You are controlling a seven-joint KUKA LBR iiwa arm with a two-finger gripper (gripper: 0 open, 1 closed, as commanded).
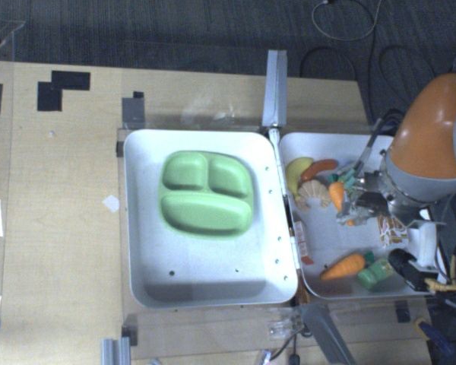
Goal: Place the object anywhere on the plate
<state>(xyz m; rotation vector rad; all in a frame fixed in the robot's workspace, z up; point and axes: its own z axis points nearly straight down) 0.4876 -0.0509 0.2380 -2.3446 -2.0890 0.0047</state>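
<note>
A light green plate point(207, 192) with three compartments lies in the left bin point(205, 280), toward its back. My gripper point(355, 201) hangs low in the right bin point(327, 238), among toy foods at its back. A small orange carrot point(336, 195) sits right against the gripper's left side, with a green leafy tip beside it. The gripper's body hides whether anything is held. Nothing lies on the plate.
More toy food lies in the right bin: a yellow piece point(297, 172), a red sausage point(319, 169), a beige ridged piece point(313, 195), a second carrot point(343, 265) and a green item point(375, 273) near the front. A metal divider post point(274, 90) stands behind the bins.
</note>
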